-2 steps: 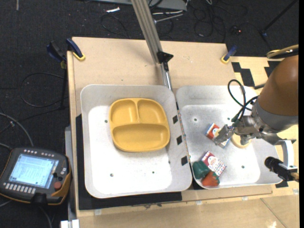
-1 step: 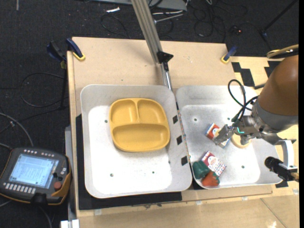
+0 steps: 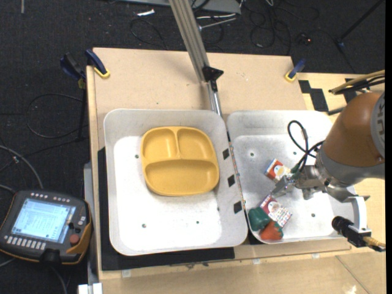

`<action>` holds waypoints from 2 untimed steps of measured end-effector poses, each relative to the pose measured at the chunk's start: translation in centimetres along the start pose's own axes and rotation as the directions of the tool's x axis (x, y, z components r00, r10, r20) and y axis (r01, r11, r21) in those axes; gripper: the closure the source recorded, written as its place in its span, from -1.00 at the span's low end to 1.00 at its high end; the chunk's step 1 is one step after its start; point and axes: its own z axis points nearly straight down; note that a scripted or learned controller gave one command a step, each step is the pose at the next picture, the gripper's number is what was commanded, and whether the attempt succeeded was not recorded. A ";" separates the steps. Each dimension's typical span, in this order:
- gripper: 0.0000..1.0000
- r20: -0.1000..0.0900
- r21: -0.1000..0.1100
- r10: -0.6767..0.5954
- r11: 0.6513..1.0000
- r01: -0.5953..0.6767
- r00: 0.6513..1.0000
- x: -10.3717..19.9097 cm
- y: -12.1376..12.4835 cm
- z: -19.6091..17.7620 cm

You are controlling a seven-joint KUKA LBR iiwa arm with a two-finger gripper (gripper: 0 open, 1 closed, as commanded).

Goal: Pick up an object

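Observation:
In the right bin (image 3: 318, 127) lie a small red-and-white packet (image 3: 276, 168), a second red-and-white packet (image 3: 276, 211) and, at the front rim, a red and green object (image 3: 267, 230). My gripper (image 3: 286, 184) reaches in from the right and hangs low between the two packets, just right of them. It partly covers the lower edge of the upper packet. I see nothing lifted off the bin floor. The grey arm with its orange band (image 3: 358, 133) covers the right side of this bin.
A yellow divided plate (image 3: 180, 160) sits in the left bin (image 3: 122, 182). A slanted metal pole (image 3: 190, 29) rises from between the bins at the back. A black cable (image 3: 298, 136) loops over the right bin. A teach pendant (image 3: 43, 225) lies on the floor at left.

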 end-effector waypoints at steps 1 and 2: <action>-1.00 -0.005 -0.009 -0.002 1.000 0.001 1.000 0.2 0.3 4.1; 1.00 0.001 -0.018 -0.002 1.000 0.002 1.000 0.0 0.5 2.8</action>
